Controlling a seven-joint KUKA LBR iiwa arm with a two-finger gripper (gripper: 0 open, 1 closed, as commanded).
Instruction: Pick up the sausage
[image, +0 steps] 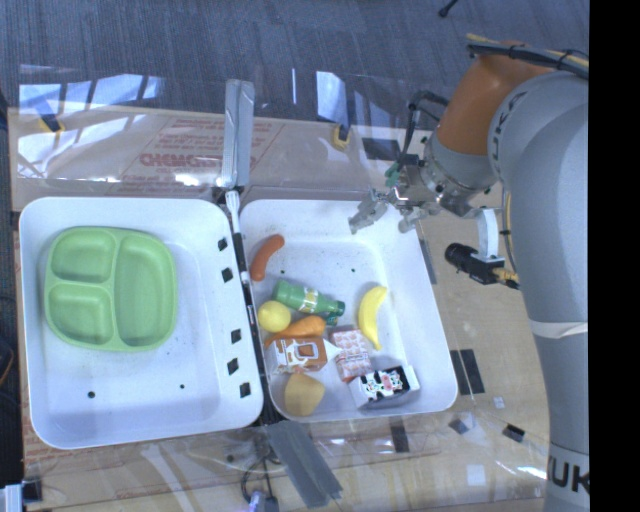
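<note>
The gripper (386, 212) hangs with fingers spread and nothing between them; the sausage (265, 256) lies well to its left, slightly lower, in the right bin (425, 300).

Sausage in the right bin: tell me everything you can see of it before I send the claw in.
The sausage is a short orange-brown link with rounded ends and a smooth, slightly shiny skin that looks like plastic. It lies flat on the floor of the right bin, slanted, upper end toward the far right, close to the bin's left wall. Nothing seems to touch it; the green bottle lies just nearer the camera.
</note>
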